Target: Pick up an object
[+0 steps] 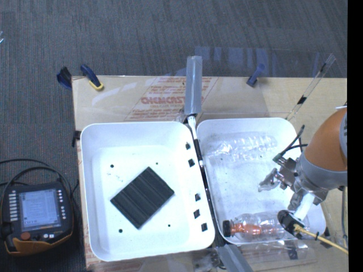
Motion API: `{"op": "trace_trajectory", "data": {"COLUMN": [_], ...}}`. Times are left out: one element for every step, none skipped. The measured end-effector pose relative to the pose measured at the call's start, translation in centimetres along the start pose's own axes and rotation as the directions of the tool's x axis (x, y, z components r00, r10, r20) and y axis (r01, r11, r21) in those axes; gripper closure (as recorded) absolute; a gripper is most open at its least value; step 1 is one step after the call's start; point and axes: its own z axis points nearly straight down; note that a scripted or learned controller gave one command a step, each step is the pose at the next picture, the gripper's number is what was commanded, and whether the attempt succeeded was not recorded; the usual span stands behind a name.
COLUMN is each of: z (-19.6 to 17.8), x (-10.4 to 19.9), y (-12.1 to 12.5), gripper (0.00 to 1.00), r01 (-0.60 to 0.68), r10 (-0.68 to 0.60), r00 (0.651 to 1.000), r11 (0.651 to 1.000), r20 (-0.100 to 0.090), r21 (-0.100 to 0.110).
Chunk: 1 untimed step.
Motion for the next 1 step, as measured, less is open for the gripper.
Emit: {"op": "trace_trajectory", "data": {"z": [-0.60], "x": [-0.19], "y": [-0.09], "gripper": [1.00], "r01": [-0.001], "r10": [0.001], "r00": [1.000], "r11": [1.000], "r20": [0.006], "r21": [0.010]}}
